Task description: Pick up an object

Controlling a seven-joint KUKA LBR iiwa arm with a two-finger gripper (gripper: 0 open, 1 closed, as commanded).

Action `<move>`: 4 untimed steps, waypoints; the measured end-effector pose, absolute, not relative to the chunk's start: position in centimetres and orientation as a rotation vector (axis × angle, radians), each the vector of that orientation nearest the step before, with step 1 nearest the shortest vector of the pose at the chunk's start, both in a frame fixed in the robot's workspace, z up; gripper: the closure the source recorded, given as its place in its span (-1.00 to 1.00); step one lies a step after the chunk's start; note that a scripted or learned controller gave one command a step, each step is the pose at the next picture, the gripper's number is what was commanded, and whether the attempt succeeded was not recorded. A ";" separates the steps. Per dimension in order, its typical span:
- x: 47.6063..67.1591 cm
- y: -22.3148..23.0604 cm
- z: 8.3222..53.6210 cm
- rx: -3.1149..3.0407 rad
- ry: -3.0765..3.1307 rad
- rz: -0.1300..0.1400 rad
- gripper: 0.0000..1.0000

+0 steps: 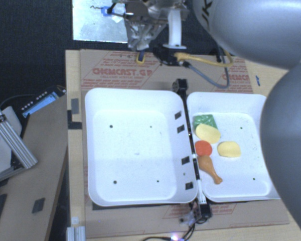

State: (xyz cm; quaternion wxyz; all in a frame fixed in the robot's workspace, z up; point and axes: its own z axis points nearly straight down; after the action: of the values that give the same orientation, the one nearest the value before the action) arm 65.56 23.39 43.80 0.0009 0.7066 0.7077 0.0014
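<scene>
Gripper spotted at the far side of the view, beyond both bins, above the back strip of the printed cardboard sheet. Could not tell whether spread or pressed together, the tip being too small and cluttered to read; saw nothing clearly pinched in it. Noted the grey arm bulking across the top right and down the right side, covering the outer edge of the right bin. Found all the pickable things in that right bin, gathered in its left part near the wall shared with the left bin. Counted five: a green piece farthest back, with a pale yellow piece touching its near edge; a red-orange round piece just below that; a yellow oval piece just beside it to the right, apart from the rest; and an orange drumstick-shaped piece nearest the camera, lying at a slant with its thick end against the red-orange one. Saw a row of black clips along the seam between the bins, and a yellow cable trailing across the cardboard behind them. Made out tan tabletop to the left.
</scene>
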 end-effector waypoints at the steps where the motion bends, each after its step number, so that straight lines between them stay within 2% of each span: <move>1: 64.8 23.4 46.3 2.215 2.225 0.006 1.00; 4: 60.8 23.4 53.7 2.214 2.227 0.008 1.00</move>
State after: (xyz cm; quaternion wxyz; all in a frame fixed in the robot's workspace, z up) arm 60.81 23.41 53.73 0.0006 0.7050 0.7092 0.0025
